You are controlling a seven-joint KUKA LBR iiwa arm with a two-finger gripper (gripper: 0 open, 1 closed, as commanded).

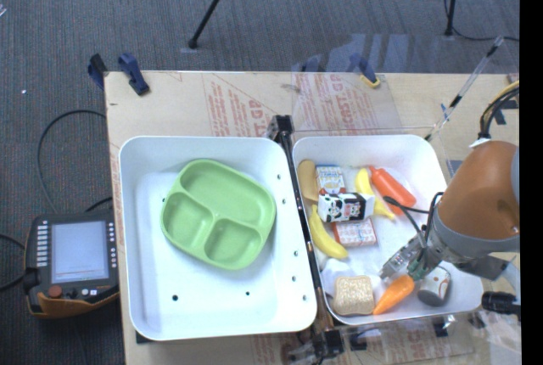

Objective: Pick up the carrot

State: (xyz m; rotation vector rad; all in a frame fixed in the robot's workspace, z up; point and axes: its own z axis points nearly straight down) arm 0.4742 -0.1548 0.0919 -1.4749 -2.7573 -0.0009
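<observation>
Where gripper (pixel 408 263) hangs, carrot (pixel 394 294) just below.

The arm (pixel 475 223) is grey with a broad glossy orange band above the wrist, ending in a metallic silver tool (pixel 405 263).

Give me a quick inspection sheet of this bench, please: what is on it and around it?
Surface: wooden bench bearing two white bins, left bin and right bin.
Job's things: one carrot by the right bin's near edge; a second carrot farther back.
Clutter: green plate in the left bin; bananas, small cartons, cracker in the right.
Pincer: pincer hangs just above the near carrot.
Cables: black cord on the floor.
Surroundings: handheld screen, carpet, stand legs.
</observation>
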